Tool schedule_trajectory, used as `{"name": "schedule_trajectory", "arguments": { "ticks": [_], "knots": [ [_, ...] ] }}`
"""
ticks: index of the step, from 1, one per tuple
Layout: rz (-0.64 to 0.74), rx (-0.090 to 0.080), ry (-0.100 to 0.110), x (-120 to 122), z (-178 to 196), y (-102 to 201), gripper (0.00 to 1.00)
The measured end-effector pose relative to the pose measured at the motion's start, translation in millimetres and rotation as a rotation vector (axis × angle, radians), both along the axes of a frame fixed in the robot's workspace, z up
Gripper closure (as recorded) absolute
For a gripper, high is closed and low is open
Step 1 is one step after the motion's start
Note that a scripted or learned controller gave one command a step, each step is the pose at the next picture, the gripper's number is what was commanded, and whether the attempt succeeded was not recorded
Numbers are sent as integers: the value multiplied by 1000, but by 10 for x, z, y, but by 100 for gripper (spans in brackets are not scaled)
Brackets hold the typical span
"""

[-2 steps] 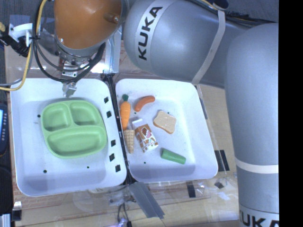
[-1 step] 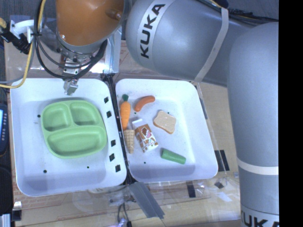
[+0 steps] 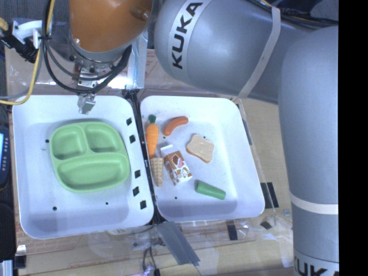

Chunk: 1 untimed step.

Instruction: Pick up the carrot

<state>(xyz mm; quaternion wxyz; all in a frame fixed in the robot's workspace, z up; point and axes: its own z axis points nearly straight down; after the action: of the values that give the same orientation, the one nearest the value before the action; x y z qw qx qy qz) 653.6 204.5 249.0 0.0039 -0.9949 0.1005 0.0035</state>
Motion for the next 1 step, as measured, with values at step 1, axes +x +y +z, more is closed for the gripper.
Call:
{"name": "schedule_trajectory", "arguments": {
  "ticks": [1],
  "knots": [
    [3, -9, 2, 13, -354, 132, 100]
  ]
}}
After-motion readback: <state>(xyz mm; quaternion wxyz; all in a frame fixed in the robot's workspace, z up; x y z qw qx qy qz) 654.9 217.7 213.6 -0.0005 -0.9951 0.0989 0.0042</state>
